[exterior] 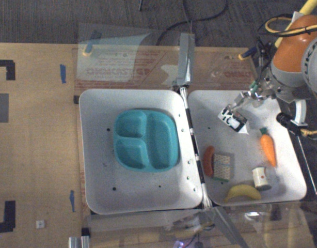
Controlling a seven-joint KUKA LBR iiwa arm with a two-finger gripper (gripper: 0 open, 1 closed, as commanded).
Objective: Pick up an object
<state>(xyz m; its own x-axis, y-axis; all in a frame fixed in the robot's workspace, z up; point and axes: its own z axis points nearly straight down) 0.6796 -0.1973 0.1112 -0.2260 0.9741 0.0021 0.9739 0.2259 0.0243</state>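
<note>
Left bin (96, 190): white, with a few small dark dots on its floor.
Right bin (287, 190): white, same shade as its neighbour.
Divided plate (146, 139): plain teal, no pattern.
Carrot (268, 149): orange body, small green top.
Banana (242, 192): yellow.
Small can (260, 177): white with a red mark on its side.
Sausage-shaped piece (208, 160): red-orange.
Square pad (221, 166): pale, with a fine speckled or checked pattern, dark green along its lower edge.
Gripper (233, 117): black and white.
Arm (295, 56): grey, with an orange band.
Bench (34, 154): tan wood, marked with black corner shapes and short blue tape strips.
</note>
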